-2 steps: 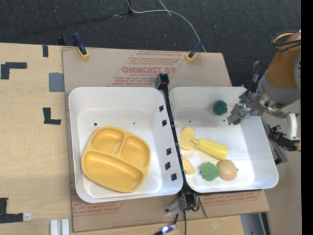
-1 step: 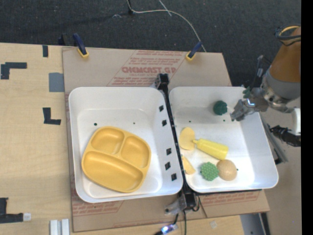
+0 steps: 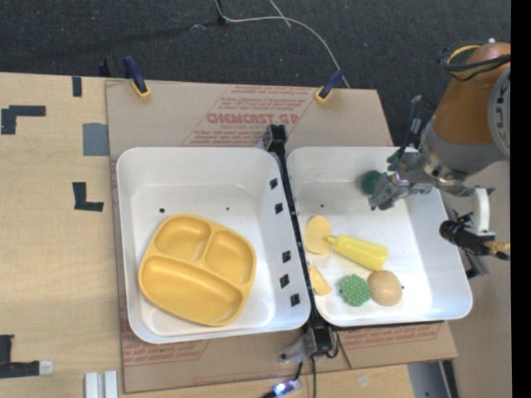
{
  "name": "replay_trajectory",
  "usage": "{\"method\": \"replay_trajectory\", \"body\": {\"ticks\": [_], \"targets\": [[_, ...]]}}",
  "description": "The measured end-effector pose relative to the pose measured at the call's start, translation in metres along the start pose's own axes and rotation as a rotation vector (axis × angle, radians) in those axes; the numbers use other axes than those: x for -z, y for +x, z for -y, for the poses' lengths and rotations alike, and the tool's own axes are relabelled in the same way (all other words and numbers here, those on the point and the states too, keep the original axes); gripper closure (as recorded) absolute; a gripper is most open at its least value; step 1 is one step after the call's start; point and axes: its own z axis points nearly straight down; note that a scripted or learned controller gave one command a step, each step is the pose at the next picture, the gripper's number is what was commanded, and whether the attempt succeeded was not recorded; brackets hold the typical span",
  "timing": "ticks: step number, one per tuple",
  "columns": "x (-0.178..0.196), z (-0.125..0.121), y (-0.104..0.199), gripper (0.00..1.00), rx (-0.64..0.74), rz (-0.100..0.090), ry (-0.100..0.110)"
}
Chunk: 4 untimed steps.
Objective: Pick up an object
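Hovering over the right bin (image 3: 431, 305), the pincer (image 3: 383, 191) sits beside a dark green object (image 3: 370, 182), grip state I cannot tell, so any lift risks slipping off it or missing the yellow toy (image 3: 358, 251) nearby.

A robot lab or test bench, not a home. Two white bins (image 3: 133, 181) side by side on a cardboard sheet (image 3: 249, 114), held to a pale wooden bench (image 3: 50, 264) by blue and yellow clamps (image 3: 135, 77). Black tape marks (image 3: 83, 196) stuck on the benchtop. Thin cable (image 3: 307, 27) trailing over dark carpet (image 3: 124, 15) behind. Grey and orange industrial arm (image 3: 473, 106) over the right bin. Toy food (image 3: 357, 251) and a yellow plastic tray (image 3: 197, 268) as test pieces.
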Motion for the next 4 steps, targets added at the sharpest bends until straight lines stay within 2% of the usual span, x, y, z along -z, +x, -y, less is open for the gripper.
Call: {"method": "replay_trajectory", "body": {"ticks": [1,2,3,4], "targets": [[0.009,0.014,0.05,1.0,0.0,0.0,0.0],[0.006,0.016,0.098,1.0,0.0,0.001,0.001],[0.01,0.037,0.156,1.0,0.001,0.002,0.002],[0.0,0.047,0.214,1.0,0.001,0.002,0.002]]}}
